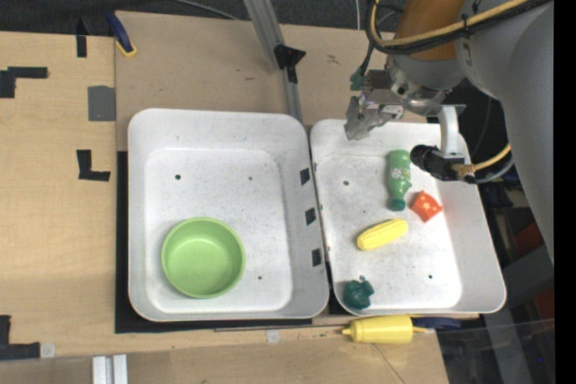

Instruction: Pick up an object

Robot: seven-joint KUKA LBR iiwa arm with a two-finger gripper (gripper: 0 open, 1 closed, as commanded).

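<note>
Two white bins: the left bin (144,139) holds one green bowl (203,257); the right bin (477,274) holds one green bottle (398,178), one red block (426,207), one yellow corn (382,234), one dark green toy (358,293); the gripper (363,123) hovers over its far-left corner, grasping nothing.

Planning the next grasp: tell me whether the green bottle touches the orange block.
Apart. The camera view shows white bin floor between the green bottle and the orange block.

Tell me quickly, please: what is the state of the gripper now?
Gripper: open or closed cannot be told; it is above the right bin's far edge, with nothing visibly held.
</note>
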